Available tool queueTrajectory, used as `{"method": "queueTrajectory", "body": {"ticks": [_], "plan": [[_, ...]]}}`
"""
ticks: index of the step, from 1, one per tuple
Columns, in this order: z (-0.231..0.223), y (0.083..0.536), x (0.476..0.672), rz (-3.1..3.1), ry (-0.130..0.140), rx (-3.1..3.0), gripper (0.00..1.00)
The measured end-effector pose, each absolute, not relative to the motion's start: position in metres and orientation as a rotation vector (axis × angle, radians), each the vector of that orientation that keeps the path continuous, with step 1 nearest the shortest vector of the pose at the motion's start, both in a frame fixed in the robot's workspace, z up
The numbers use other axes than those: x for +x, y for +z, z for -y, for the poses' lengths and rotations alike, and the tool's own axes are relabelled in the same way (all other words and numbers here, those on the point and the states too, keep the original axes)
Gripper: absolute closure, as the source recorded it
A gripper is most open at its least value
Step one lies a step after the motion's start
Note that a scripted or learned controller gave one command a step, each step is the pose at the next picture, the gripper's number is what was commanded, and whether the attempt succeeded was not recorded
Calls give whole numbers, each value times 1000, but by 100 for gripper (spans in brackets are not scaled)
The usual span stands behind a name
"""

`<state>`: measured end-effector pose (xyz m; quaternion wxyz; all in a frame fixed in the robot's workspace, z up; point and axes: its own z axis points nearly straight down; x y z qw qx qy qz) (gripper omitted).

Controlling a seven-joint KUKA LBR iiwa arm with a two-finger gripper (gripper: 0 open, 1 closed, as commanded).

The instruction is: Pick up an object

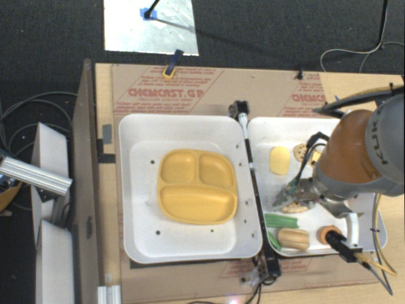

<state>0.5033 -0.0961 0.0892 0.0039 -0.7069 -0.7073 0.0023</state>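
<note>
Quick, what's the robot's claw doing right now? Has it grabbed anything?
Gripper: cannot be told; it is low in the right white bin, over a small pale object.

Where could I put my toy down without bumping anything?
The left bin has bare white floor all around the yellow divided plate, widest along its left wall. The right bin is crowded: the gripper, a yellow piece, green item and tan item fill it.

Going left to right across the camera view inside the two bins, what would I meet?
Yellow divided plate in the left bin → right bin's pale yellow piece → gripper → orange-banded arm.
</note>
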Motion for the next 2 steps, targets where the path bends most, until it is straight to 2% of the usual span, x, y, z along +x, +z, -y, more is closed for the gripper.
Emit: {"method": "queueTrajectory", "body": {"ticks": [1,2], "plan": [[133,84,506,2221,-1,-2224,0],[130,95,507,2225,-5,-2221,100]]}}
